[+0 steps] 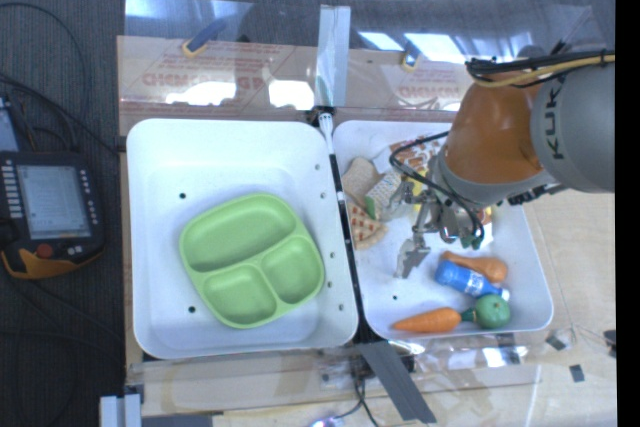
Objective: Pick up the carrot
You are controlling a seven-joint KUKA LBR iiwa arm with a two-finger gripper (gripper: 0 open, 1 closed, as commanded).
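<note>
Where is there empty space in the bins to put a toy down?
The left bin has bare white floor all around the green plate, most of it above and left of it. In the right bin, a bare patch lies left of the hand, above the carrot. The rest of that bin is crowded with toys.

The arm at the right of the frame was a thick grey cylinder bearing white "KU" lettering, and a broad orange band wrapped it above the wrist. Thin black and yellow cables ran along its upper edge. Below the band sat a grey collar, then the gripper, a cluster of metallic grey parts with slender fingers.
</note>
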